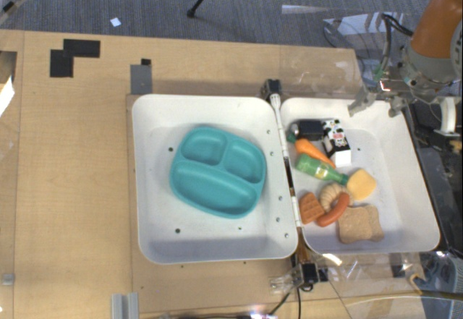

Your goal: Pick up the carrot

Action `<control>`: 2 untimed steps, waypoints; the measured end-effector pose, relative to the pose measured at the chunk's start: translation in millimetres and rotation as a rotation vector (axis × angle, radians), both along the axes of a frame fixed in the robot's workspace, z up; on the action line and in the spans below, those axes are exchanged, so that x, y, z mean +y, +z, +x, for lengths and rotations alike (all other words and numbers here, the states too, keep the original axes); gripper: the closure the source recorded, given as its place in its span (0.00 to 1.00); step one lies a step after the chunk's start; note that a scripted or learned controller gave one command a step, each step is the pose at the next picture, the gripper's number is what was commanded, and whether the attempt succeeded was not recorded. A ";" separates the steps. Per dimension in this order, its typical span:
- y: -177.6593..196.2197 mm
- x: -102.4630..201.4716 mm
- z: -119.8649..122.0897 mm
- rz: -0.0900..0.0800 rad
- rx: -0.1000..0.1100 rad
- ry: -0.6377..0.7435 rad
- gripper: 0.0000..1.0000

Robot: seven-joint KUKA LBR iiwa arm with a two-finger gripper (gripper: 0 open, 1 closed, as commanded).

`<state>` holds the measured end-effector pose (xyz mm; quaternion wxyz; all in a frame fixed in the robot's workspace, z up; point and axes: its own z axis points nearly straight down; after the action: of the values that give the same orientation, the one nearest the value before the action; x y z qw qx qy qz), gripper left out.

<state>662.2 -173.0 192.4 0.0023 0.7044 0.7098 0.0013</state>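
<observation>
two bins: left bin (148, 166) holds a teal tray (217, 171), right bin (412, 187) the carrot (314, 150).

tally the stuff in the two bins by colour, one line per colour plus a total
teal: 1, divided plate
orange: 1, carrot
green: 1, bottle
yellow: 1, block
red: 1, sausage
brown: 2, bread slice, cookie
black and white: 1, carton
total: 8

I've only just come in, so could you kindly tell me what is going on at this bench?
The grey arm with the orange band is at the far right corner of the right-hand white bin, above the rim and holding nothing. The orange carrot it is meant to pick up lies untouched in that bin among other toy food, beside a green bottle. A teal divided plate sits in the left-hand white bin.
</observation>
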 end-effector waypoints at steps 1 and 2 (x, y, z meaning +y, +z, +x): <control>-70.1 96.0 -88.0 0.008 0.012 0.000 0.00; -105.4 79.2 -45.3 0.001 -0.004 -0.181 0.00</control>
<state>616.9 -93.9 87.0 0.0033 0.7656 0.6433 0.0027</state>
